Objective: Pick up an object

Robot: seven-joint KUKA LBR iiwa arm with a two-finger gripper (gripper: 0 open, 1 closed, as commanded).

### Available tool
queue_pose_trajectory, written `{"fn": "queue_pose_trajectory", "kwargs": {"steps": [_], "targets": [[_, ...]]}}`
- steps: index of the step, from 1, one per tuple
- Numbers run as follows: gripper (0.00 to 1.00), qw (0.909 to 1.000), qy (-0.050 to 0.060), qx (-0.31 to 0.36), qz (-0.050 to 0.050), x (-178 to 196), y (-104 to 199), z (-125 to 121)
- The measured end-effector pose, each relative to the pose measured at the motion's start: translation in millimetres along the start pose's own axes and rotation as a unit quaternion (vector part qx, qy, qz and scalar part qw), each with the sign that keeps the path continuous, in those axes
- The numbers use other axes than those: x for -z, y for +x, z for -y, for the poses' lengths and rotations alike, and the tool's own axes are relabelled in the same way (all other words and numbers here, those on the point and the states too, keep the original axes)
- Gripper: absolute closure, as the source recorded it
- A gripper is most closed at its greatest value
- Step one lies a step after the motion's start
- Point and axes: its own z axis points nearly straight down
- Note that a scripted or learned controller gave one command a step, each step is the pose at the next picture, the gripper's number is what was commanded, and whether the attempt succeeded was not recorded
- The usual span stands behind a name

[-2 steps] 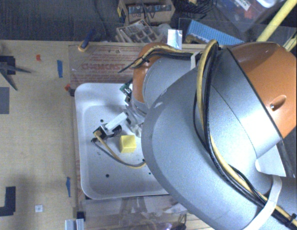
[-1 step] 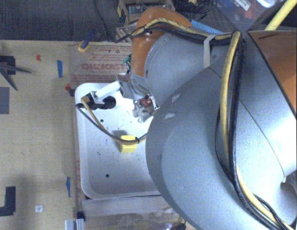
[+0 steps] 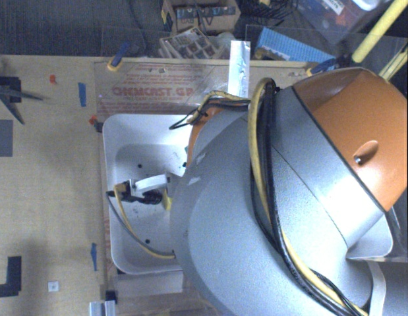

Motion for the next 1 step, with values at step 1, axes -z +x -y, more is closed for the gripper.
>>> {"fn": "queue_pose_trajectory", "kwargs": {"steps": [1], "targets": [[1.0,1.0,-0.002,0.0,0.001,94.6,21.6,38.1]]}}
